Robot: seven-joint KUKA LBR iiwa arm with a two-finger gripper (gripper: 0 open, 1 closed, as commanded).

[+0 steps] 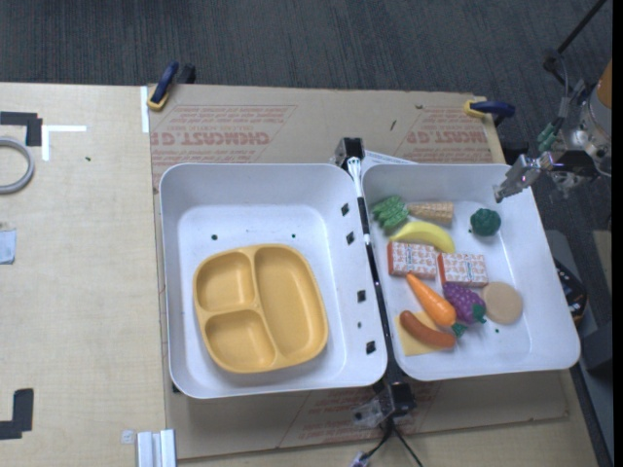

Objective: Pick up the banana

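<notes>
While gripper [513,178] hangs over right bin's [545,261] far rim, finger state unclear, banana [425,233] lies uncovered.

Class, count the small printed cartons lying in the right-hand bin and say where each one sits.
2. One carton lies just below the banana; the other carton lies to its right, above the purple grapes. Both show in full; others could hide beneath the pile.

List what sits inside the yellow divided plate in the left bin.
The yellow divided plate in the left bin holds nothing: all three compartments show bare. Whatever is beneath the plate is covered.
</notes>
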